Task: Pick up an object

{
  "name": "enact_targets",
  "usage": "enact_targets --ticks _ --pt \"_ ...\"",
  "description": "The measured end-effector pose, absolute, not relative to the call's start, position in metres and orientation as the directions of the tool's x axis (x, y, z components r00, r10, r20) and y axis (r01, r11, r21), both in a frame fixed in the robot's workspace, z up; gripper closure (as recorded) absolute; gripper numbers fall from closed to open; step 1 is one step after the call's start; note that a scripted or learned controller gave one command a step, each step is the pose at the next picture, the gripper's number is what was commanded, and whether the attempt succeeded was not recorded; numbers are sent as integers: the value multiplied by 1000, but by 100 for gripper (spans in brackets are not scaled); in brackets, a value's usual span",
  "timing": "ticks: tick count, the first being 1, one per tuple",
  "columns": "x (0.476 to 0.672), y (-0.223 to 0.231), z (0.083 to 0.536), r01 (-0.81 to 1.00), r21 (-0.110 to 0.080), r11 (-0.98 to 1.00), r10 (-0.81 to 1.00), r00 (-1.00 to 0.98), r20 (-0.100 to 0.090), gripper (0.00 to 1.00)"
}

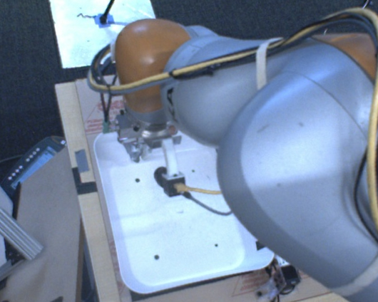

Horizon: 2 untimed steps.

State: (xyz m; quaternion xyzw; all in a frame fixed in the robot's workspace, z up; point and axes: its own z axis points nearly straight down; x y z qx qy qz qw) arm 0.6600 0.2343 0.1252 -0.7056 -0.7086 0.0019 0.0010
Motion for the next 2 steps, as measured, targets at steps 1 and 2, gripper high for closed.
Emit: enact_targets --ticks 1,2 --pt "668 189 82 1000 -3 -2 1000 2 -3 100" --pt "601 232 84 1000 -5 7 1000 -7 1 100"
